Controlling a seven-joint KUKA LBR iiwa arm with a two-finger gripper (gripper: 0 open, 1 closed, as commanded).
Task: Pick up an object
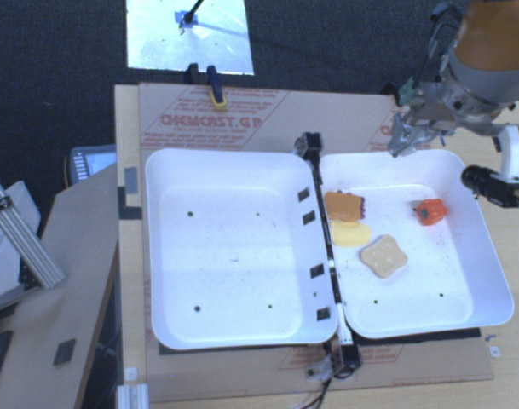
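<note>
While the arm [489, 32] hangs in at the far right of the scene, its gripper [401, 143] sits over the far rim of the right bin [489, 305], just above the far-left part of that bin. Can't tell whether the jaws are apart or together, they're too small and blurry from this angle, and nothing shows between them.

All the stuff to grab is in the right bin. An orange block with a purple edge [344, 205] lies near the bin's left wall, on the far side. Right next to it on the near side, touching or almost touching, is a flat yellow piece [351, 234]. A tan toast-shaped piece [383, 256] lies just near and right of the yellow one. A small red-orange object [429, 211] sits by itself toward the right, well apart from the other three.

Over on the left, the left bin [157, 313] shows just a few dark dots on its floor. Both bins rest on a cardboard sheet [242, 113] with red print, and a shiny metal plate [187, 24] lies farther back.
</note>
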